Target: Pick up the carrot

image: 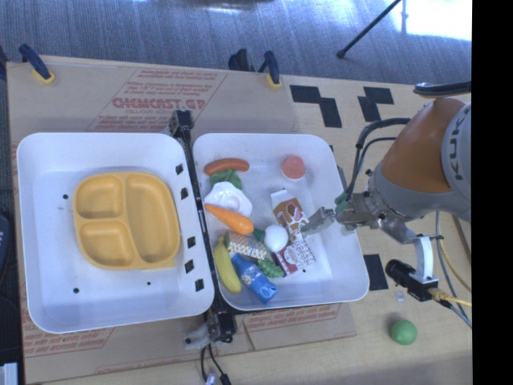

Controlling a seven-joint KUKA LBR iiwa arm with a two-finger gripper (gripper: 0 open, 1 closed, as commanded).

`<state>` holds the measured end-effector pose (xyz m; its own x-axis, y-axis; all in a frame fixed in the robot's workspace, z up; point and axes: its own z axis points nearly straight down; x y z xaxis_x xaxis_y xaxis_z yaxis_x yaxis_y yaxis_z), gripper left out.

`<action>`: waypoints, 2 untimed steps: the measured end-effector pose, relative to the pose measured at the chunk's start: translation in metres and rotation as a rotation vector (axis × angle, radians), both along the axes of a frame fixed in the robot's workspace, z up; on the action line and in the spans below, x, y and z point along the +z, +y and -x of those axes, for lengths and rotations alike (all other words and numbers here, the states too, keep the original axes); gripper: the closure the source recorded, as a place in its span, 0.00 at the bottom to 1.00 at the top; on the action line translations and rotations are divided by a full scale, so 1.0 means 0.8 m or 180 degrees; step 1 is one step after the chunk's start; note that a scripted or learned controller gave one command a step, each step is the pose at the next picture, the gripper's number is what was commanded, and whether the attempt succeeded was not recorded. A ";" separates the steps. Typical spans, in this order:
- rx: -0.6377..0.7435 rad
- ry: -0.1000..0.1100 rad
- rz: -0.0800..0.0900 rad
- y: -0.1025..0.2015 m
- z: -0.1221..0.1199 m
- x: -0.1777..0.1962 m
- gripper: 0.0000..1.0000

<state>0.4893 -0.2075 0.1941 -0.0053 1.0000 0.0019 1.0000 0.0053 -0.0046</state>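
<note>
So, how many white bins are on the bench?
2. The left bin holds a yellow divided plate. The right bin holds the carrot among other toy foods.

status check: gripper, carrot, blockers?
Gripper low over right bin, beside milk carton, nothing seen held. Carrot untouched, left of it. Egg and carton lie between.

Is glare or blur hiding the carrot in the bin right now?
Camera view: the carrot reads sharp and evenly lit in the right bin; bright glare sits on the floor at the top, off the bench; the gripper looks slightly soft.
</note>
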 end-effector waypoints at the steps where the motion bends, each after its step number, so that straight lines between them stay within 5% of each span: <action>1: 0.0046 0.0003 -0.0001 0.097 -0.025 -0.070 0.00; 2: -0.1562 0.0003 0.0005 0.139 -0.052 -0.090 0.00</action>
<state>0.5313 -0.0964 0.1222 0.4667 0.8844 0.0000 0.8844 -0.4667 -0.0051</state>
